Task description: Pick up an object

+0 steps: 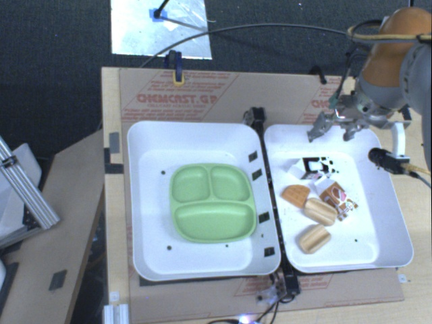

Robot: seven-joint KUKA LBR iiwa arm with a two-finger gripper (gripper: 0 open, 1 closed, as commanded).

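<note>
Smooth tan bread-shaped pieces (314,221), clustered

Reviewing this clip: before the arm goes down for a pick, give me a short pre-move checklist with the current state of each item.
1. Gripper carries nothing: ok, its fingers stand spread with nothing between them.
2. Gripper over the bin with the objects: ok, it hangs over the far edge of the right bin.
3. Gripper lined up above a target: not ok, the bread pieces and the snack packet lie nearer the camera.
4. Targets apart enough to grasp: cannot tell, the pieces lie clustered.
5. Left bin out of the way: ok, it holds the green divided plate.
</note>
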